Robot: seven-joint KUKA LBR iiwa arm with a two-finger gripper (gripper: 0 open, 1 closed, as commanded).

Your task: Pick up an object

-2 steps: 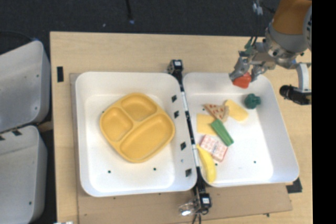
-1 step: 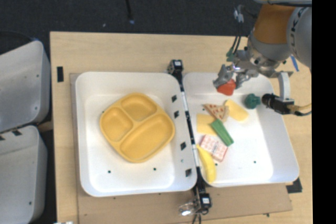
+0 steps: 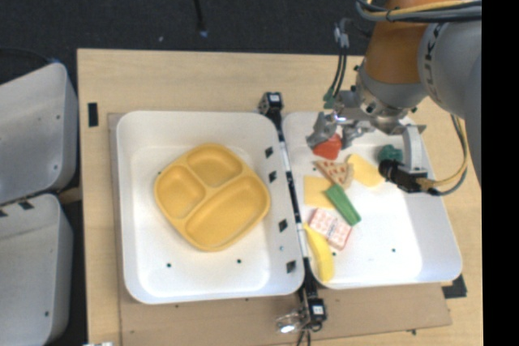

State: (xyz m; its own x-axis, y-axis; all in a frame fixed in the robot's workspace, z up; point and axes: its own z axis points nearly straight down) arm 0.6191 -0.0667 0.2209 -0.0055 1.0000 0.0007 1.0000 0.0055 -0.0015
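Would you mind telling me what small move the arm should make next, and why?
Probably a short, straight lift. The claw sits over the far end of the right bin, with a red toy piece right at its tip. Whether it is gripped is unclear, and rising slightly would show this without disturbing the pizza slice beside it.

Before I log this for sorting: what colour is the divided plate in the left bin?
Yellow all over; the divided plate shows clearly in the camera view.
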